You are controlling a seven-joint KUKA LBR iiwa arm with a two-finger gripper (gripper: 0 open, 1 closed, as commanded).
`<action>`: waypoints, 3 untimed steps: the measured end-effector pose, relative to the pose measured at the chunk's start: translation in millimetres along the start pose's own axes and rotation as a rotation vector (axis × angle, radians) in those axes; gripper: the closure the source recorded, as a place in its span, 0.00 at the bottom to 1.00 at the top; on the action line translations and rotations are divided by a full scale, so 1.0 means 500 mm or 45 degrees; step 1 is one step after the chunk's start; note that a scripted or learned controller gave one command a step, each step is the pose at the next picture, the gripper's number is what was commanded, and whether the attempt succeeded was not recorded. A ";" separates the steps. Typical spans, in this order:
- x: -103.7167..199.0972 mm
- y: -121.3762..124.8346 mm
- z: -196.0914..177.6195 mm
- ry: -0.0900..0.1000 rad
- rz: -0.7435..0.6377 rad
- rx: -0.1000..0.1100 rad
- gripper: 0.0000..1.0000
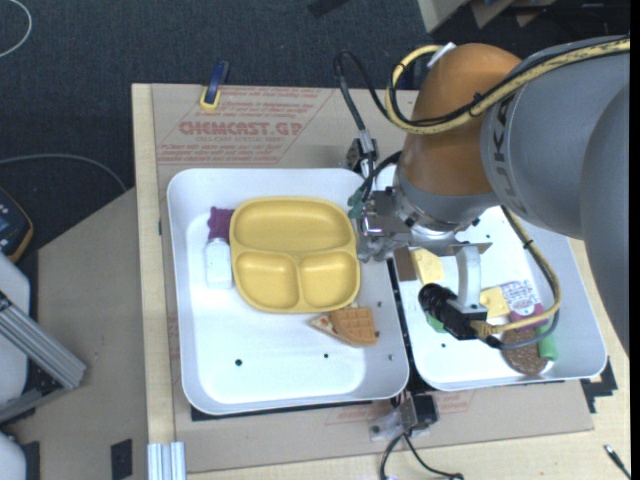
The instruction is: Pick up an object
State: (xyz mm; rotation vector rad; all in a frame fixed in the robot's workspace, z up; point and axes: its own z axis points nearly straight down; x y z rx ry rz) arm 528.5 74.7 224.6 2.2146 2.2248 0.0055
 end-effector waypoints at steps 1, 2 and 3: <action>-0.013 -0.024 0.019 0.000 0.007 0.012 1.00; 0.001 -0.012 -0.019 -0.001 0.004 0.001 1.00; 0.007 -0.006 0.003 -0.001 0.004 0.009 1.00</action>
